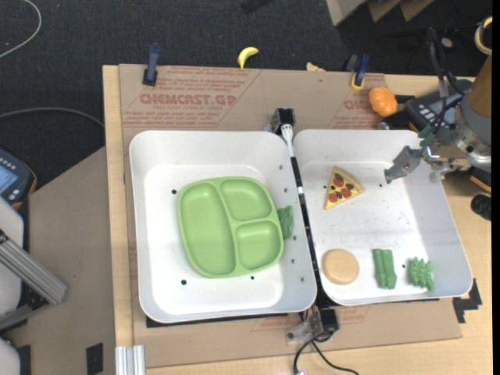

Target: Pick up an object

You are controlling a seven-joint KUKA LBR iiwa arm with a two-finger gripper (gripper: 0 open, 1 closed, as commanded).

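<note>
The right bin (437,209) holds a pizza slice (342,187) near its middle. A round tan cookie (341,266), a green bean pod (383,268) and a small green leafy piece (421,273) lie along its front edge. My gripper (406,165) hangs over the bin's back right part, to the right of the pizza slice and apart from it. I see nothing held in it. The arm (473,127) comes in from the right.
In the left bin (148,209) lies a green divided plate (229,226), with a small green item (285,221) against the bin's right wall. An orange fruit (382,101) and a yellow banana (248,55) sit on the board behind the bins. Clamps and cables line the back edge.
</note>
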